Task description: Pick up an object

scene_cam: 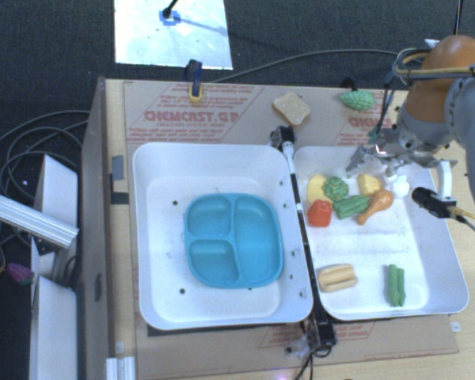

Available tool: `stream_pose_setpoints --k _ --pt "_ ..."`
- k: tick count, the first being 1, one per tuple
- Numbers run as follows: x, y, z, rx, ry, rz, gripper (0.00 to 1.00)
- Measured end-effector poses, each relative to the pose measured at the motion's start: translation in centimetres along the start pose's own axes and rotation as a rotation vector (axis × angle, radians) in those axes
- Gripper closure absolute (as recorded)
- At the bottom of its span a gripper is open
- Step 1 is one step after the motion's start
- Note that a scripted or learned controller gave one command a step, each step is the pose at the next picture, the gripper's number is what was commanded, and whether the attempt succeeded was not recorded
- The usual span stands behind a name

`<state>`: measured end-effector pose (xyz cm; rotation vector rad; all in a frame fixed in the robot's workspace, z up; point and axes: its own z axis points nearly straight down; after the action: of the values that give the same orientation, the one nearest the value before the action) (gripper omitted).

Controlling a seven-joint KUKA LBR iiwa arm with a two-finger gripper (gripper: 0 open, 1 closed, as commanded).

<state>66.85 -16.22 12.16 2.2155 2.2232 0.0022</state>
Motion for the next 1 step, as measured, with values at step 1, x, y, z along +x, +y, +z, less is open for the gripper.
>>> stream_pose_setpoints --k 1 --pt "0.97 -1.17 2.34 -0.015 -0.004 0.002 0.0"
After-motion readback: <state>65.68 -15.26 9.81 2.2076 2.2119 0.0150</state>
